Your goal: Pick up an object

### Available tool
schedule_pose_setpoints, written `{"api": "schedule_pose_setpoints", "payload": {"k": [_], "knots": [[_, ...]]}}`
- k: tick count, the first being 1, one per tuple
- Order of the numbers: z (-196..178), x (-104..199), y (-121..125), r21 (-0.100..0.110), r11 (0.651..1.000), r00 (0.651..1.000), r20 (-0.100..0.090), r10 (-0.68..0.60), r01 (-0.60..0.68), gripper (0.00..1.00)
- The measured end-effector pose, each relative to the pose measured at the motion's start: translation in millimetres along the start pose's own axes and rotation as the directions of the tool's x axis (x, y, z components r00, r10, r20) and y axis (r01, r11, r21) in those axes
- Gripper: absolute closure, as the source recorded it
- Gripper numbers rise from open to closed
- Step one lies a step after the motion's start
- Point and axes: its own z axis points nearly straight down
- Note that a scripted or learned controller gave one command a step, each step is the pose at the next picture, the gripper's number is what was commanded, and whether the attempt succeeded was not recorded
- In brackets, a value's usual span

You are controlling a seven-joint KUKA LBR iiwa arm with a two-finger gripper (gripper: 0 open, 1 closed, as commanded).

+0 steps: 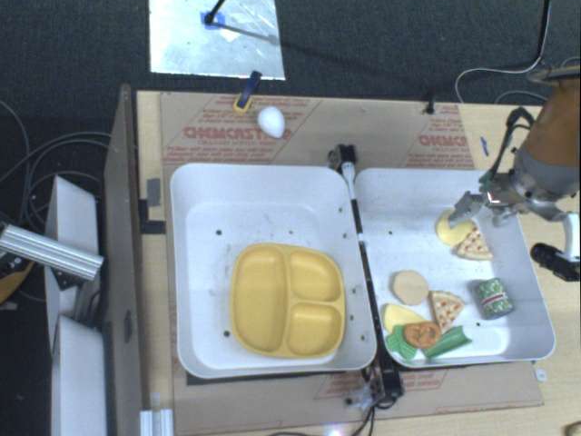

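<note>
The gripper (479, 203) hangs low over the far part of the right bin (536, 321), reaching in from the right on the grey arm (554, 143); whether the claw is spread or pressed together cannot be told from this angle. Its tip sits just at the upper edge of a pale yellow round piece (449, 231), and a pizza slice (474, 243) lies touching that piece on its right side; nothing is visibly pinched or lifted.

Nearer in the same bin, a tan round cookie (410, 287) lies close to the middle divider; just right of it is a second pizza slice (446, 309); further right, a small green can (492, 298) lies on its side. At the near edge a cluster gathers: a yellow wedge (397, 316), an orange-brown round piece (421, 335) on a green leaf shape (401, 347), and a green pod (450, 341) beside them.

The left bin (204, 207) holds a yellow divided plate (288, 299) with three compartments, set toward its near side; beyond both bins, a white egg (270, 121) rests on the cardboard bench top (381, 125), with a small yellow-and-blue clip (246, 95) just left of it.
</note>
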Motion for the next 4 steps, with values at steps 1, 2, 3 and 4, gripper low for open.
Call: {"api": "schedule_pose_setpoints", "payload": {"k": [1, 2, 3, 4], "knots": [[48.8, 3.7, 7.5, -0.005, 1.000, 1.000, 0.004, 0.000, 0.000, 0.00], [-36.9, -1.4, -8.2, -0.007, 1.000, 1.000, 0.002, 0.004, -0.004, 0.00], [49.6, 19.4, -6.2, -0.008, 1.000, 1.000, 0.005, -0.001, 0.001, 0.00], [-11.8, -2.1, -18.9, -0.007, 1.000, 1.000, 0.002, 0.004, -0.004, 0.00]]}}
